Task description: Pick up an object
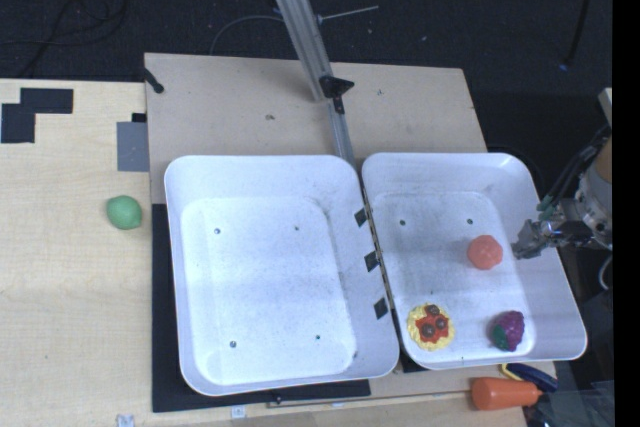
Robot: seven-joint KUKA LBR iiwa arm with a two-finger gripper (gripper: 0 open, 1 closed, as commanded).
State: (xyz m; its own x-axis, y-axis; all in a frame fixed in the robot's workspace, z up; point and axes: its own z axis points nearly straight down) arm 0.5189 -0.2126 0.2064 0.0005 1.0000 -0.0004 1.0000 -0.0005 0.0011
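Three toys (485, 252) near right bin (440, 170) edge, gripper (527, 245) beside.

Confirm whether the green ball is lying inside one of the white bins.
No: the green ball lies on the wooden bench surface, left of the left bin and apart from it.

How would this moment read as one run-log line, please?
hand: at right bin right rim | holding: nothing seen | right bin: orange ball, pizza toy, purple grapes

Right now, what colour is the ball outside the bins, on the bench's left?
Green, plain in the camera view.
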